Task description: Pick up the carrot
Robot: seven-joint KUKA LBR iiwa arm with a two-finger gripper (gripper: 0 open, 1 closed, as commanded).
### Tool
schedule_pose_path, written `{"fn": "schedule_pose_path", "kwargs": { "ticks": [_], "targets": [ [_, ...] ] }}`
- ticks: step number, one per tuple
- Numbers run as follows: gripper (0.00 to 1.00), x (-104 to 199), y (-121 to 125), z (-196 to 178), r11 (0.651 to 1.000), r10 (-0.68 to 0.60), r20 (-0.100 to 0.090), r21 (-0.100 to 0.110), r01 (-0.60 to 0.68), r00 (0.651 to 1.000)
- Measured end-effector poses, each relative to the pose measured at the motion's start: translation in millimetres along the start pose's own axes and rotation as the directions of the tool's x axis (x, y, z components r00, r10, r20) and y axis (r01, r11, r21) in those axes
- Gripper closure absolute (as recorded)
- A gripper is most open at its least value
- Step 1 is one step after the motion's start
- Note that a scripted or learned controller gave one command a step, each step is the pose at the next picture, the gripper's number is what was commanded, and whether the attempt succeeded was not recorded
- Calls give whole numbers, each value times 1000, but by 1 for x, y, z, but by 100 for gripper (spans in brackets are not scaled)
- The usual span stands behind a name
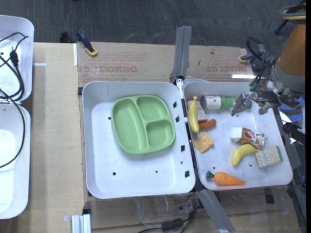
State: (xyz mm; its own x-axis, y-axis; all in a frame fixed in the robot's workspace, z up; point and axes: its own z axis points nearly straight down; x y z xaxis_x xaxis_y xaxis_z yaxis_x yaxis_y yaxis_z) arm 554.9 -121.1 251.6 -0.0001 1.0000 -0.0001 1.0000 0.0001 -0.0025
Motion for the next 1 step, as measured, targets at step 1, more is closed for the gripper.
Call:
{"fn": "schedule_pose_path", "kwargs": {
  "ticks": [1],
  "targets": [
    [0, -21, 15, 62, 829, -559, 0, -1, 559, 829]
  ]
}}
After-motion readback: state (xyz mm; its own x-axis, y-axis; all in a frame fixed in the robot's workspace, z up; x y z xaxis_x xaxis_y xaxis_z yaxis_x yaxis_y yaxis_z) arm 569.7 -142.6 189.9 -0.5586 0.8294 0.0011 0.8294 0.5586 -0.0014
